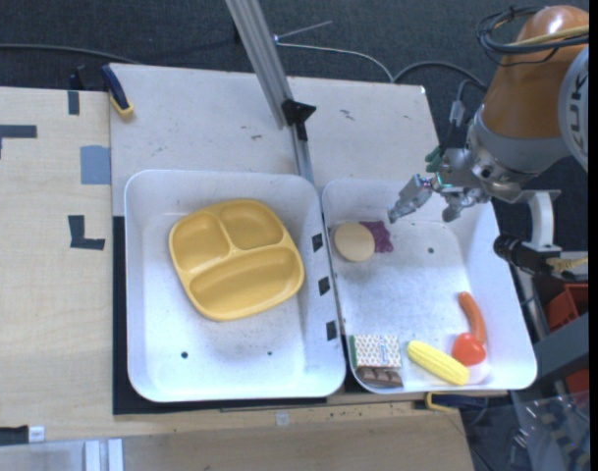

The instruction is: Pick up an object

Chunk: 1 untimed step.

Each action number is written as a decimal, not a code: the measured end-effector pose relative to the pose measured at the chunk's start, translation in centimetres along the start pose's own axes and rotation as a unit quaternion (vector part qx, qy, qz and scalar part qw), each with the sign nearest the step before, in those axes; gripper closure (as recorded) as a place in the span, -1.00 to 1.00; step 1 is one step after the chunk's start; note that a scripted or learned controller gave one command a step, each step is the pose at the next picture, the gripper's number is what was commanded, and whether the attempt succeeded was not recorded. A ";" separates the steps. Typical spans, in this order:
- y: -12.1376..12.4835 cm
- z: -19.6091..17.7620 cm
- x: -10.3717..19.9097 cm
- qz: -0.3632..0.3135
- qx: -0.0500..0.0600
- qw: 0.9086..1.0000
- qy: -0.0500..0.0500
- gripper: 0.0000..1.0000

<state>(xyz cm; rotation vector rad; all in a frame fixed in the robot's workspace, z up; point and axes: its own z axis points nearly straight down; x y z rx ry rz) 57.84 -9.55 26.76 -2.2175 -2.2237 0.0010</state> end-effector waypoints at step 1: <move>-0.9 13.2 -0.3 0.001 0.004 1.000 0.000 -1.00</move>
